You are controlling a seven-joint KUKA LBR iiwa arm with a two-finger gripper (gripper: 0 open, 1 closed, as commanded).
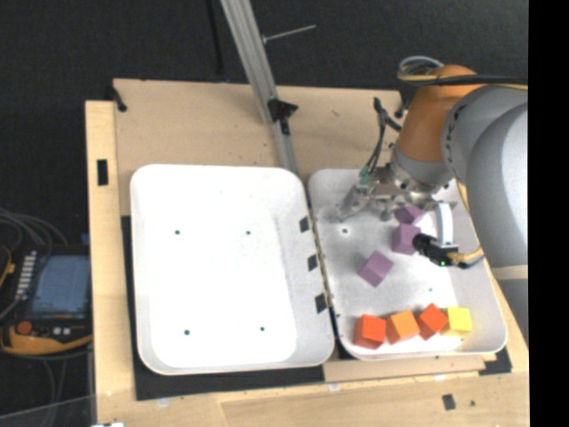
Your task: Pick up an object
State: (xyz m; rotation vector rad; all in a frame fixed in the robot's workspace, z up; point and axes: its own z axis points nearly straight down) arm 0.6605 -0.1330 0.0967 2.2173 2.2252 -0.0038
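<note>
Claw (384, 194) low over far end of right bin (347, 238); finger state cannot be determined, nothing seen gripped. Grey arm (489, 167) with orange band (427, 118) enters from right. Purple block (410, 213) just right of claw, second purple block (406, 237) below it, third purple block (376, 268) nearer camera, apart. Row well clear of claw at near wall: red-orange cube (371, 330), orange cube (403, 326), red cube (432, 319), yellow cube (460, 318). Left bin (218, 265) left of claw on tabletop (178, 123).
</note>
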